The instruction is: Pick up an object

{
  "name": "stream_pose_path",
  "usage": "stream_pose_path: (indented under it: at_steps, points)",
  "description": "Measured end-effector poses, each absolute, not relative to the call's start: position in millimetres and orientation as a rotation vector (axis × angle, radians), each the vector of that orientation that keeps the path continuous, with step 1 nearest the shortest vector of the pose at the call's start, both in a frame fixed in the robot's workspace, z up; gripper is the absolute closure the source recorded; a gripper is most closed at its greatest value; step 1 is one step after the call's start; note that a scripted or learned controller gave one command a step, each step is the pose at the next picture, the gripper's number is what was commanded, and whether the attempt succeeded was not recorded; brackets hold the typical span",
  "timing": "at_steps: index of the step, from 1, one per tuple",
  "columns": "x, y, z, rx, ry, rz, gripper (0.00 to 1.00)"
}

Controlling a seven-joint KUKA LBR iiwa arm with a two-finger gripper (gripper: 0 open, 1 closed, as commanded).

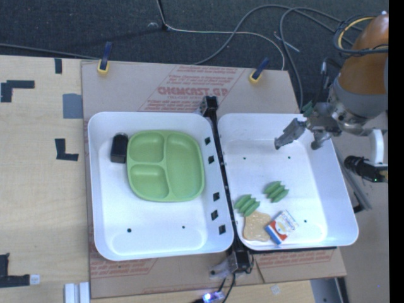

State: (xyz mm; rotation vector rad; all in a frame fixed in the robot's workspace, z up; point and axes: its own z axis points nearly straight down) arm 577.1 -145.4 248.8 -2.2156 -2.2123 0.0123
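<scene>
The gripper [302, 136] is positioned above the far right corner of the right bin [328, 169], with its two fingers spread apart and nothing between them. Two green ridged pieces [276, 191] [246, 204] are located near the middle of the right bin's near half. A tan cookie-shaped piece [255, 227] and a small red, white and blue packet [281, 225] lie touching at the near edge. In the left bin [101, 188], a green divided plate [166, 165] is placed centrally, with a black block [119, 148] just beside its left edge.
</scene>
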Motion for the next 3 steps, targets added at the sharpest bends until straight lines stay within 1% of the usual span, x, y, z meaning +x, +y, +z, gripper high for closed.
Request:
stream_pose_path:
  at_steps: [1, 2, 3]
  points:
    - [579.4, -145, 255, -2.219, -2.223, 0.002, 0.0]
    - [579.4, -145, 212, -2.218, -2.22, 0.007, 0.0]
    - [579.6, -147, 147, -2.217, -2.218, 0.009, 0.0]
